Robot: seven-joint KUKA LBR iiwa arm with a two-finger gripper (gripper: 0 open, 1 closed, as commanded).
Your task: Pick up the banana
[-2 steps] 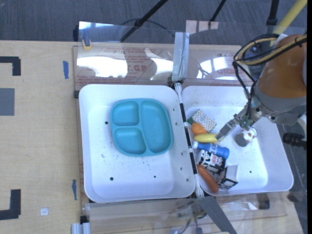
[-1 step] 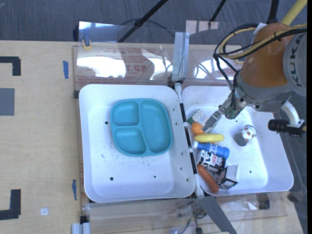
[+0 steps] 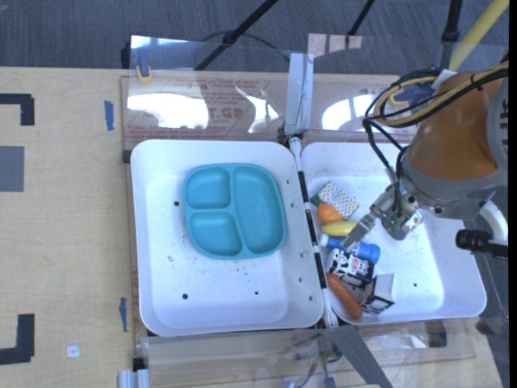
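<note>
Hovering: gripper (image 3: 360, 231) at banana (image 3: 339, 228), right bin (image 3: 420, 285); finger state unclear, labels prob. unreadable.

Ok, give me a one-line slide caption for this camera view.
Grey-and-orange arm's gripper reaches the yellow banana among clutter in the right white bin; blue divided plate sits in the left.

Wooden bench (image 3: 65, 257) on grey carpet (image 3: 97, 14), black tripod legs (image 3: 266, 10) behind.
</note>
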